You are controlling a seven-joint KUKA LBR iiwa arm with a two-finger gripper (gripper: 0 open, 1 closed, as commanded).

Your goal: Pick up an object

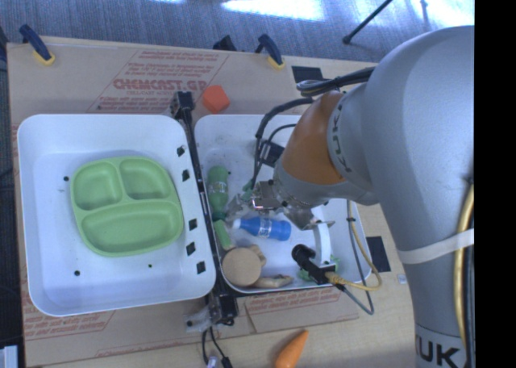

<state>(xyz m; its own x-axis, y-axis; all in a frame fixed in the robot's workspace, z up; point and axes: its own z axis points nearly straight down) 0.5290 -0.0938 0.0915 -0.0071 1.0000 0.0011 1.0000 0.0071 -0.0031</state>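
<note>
Your hand (256,201) hangs low in the right bin (242,128), just beside the blue bottle (266,228); clenched or released, can't tell. Nothing visibly lifted yet; the pick looks undone.

1. The two bins (36,221) look like smooth white plastic with a faint sheen.
2. The divided green plate (125,205) is matt plastic.
3. The surface (97,76) is covered in brown cardboard, matt, with red print.
4. The arm (419,132) has a smooth, softly glossy grey shell; its orange band (310,144) looks satin.
5. The blue bottle (266,228) looks like shiny plastic.
6. The round tan piece (242,266) looks like matt wood.
</note>
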